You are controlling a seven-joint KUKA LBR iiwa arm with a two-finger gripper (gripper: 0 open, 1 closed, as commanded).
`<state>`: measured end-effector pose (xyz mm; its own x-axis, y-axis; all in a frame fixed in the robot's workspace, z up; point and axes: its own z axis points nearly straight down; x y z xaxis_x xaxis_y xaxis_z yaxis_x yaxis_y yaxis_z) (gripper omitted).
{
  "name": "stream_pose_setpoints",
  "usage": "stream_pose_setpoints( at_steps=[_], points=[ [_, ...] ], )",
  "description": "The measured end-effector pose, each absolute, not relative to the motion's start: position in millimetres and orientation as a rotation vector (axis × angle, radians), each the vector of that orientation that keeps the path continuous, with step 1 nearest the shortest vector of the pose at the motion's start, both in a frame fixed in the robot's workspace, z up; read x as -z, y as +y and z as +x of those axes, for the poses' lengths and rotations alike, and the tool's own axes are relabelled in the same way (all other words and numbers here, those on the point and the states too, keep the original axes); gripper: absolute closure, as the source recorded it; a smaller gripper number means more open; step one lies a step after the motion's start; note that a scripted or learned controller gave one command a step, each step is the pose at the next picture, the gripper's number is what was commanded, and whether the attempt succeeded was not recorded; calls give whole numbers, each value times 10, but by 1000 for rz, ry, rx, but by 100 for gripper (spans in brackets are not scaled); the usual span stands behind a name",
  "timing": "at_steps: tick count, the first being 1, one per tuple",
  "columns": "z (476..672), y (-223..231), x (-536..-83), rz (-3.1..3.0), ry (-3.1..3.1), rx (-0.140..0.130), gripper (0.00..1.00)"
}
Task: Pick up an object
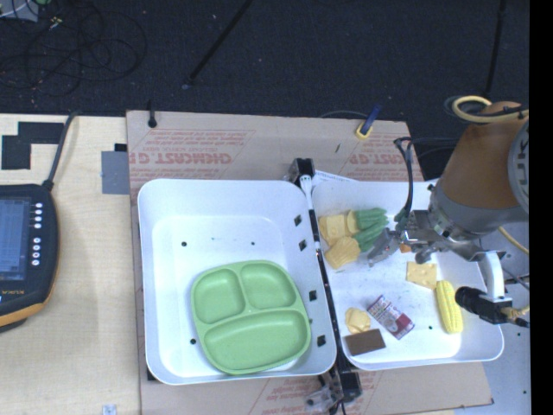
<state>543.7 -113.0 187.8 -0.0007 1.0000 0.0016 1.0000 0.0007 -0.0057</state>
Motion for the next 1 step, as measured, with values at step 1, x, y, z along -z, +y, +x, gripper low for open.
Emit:
stream_pose_setpoints(
  at_steps=[1],
  points=[
    [6032,-890,-1033,-2222,-2223,2,0]
  ],
)
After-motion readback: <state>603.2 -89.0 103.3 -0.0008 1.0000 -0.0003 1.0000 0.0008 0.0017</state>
